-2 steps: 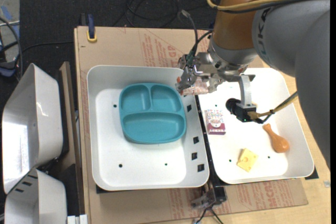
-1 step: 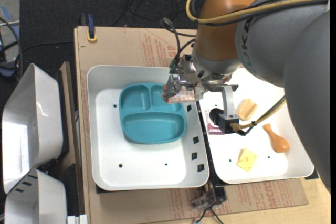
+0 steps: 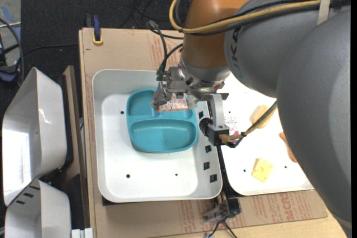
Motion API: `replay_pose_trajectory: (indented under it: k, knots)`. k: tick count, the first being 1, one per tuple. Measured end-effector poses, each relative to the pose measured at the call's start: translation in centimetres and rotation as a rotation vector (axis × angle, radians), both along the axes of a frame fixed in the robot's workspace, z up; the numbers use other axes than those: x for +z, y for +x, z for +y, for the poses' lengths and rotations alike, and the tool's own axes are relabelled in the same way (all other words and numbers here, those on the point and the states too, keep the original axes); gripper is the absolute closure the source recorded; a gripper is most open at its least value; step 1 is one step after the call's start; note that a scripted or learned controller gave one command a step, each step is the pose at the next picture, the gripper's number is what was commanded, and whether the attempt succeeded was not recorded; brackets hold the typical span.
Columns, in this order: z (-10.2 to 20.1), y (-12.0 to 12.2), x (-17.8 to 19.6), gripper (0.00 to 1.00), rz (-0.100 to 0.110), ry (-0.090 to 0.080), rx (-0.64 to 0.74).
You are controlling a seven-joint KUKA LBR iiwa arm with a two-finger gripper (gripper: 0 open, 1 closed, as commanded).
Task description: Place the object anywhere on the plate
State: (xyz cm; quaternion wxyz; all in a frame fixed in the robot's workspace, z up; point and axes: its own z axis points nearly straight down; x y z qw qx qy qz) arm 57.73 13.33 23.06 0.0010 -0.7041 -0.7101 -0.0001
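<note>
**Gripper low over the blue plate's far compartment**

Nearest the camera, a yellow piece (image 3: 262, 169) lies in the right bin (image 3: 245, 187), well apart from the action. Further in, the blue plate (image 3: 163, 136) sits in the left bin (image 3: 111, 136), its big near compartment bare. Beyond that the gripper (image 3: 170, 98) hangs at the plate's far edge with a reddish-white object (image 3: 174, 104) just beneath it; whether it is clenched or released I cannot tell. Risk: the object may catch the rim and tip off behind the plate
</note>
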Motion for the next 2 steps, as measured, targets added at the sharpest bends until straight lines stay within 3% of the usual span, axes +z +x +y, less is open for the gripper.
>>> replay_pose_trajectory:
  k: [1,2]
  knots:
    - [5.67,-1.63,0.90,1.00,0.000,0.000,0.001]
    - [5.28,-1.52,0.88,0.00,0.000,-0.002,-0.006]
